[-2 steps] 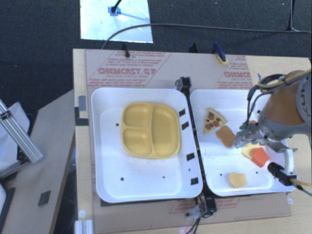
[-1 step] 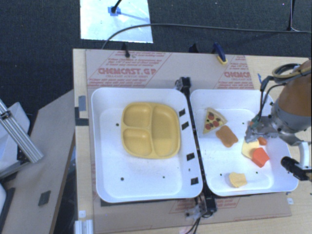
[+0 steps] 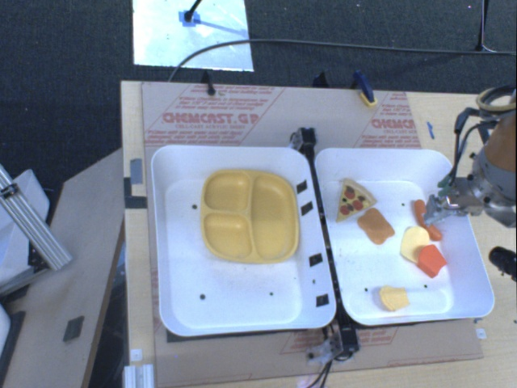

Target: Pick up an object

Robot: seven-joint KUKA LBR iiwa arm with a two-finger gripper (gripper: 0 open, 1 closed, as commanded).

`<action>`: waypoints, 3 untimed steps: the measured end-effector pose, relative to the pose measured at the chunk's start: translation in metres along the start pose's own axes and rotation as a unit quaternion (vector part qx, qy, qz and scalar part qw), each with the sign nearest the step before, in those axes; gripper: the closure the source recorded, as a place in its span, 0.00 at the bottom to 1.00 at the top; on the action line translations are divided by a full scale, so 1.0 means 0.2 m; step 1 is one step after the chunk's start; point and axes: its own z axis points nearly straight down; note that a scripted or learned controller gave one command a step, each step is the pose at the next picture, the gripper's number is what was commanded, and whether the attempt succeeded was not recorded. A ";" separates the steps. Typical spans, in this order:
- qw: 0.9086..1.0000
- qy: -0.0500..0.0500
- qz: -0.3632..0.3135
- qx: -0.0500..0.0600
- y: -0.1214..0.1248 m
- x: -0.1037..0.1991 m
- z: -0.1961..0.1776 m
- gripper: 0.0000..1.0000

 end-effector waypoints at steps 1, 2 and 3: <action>1.000 0.000 -0.002 0.000 0.01 0.00 -0.11 1.00; 1.000 0.002 -0.005 0.002 0.00 0.27 -0.11 1.00; 1.000 0.002 -0.006 0.001 0.03 0.59 -0.12 1.00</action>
